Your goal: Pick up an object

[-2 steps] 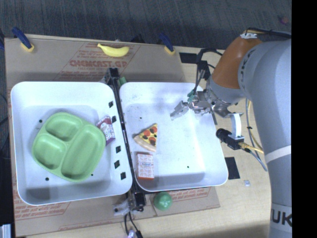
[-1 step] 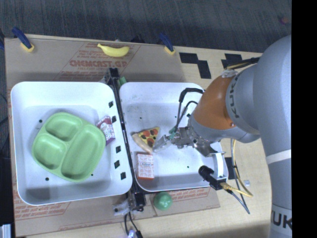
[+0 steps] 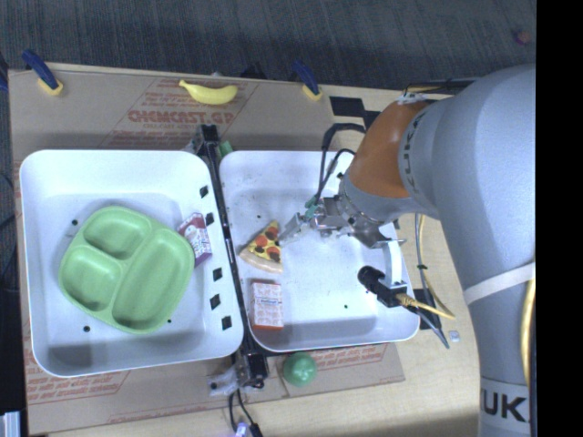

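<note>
**Arm low over right bin, pizza slice beside its tip**

While the grey arm [image 3: 455, 144] reaches in from the right, we see its gripper [image 3: 305, 221] low over the right bin [image 3: 301, 167], tip pointing left. Jaw state: we cannot tell, the tip is too small and blurred. We see nothing between the fingers.

Toy pizza slice [image 3: 264, 247] lies on the right bin's floor, left part, just beside the gripper tip; touching or apart, unclear. Small orange-red packet [image 3: 266, 304] lies nearer, by the near-left corner of the same bin.

Left bin [image 3: 55, 176] holds a green divided plate [image 3: 126, 267] and a dark red wrapper [image 3: 195, 237] at the plate's right edge.

Outside the bins on the cardboard: yellow banana [image 3: 209, 90] at the far side, green ball [image 3: 299, 368] at the near side.
</note>
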`<state>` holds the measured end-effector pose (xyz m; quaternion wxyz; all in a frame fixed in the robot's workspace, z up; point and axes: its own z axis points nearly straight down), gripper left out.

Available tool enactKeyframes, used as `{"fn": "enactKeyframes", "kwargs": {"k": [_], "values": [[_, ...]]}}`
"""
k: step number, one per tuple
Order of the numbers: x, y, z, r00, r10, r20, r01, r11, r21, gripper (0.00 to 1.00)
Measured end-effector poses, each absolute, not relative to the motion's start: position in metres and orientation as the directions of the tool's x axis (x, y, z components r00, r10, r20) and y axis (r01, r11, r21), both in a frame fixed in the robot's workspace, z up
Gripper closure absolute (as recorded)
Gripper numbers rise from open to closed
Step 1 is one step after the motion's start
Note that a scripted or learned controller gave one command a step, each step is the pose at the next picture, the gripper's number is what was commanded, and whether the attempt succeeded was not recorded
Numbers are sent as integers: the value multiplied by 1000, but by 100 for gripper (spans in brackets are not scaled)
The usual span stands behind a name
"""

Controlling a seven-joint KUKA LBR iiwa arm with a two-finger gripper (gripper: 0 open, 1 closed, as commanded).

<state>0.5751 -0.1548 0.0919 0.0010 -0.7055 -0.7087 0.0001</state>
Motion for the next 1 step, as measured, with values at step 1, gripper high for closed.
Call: {"fn": "enactKeyframes", "kwargs": {"k": [1], "values": [[575, -154, 102, -7, 1000, 2, 1000, 7, -3, 100]]}}
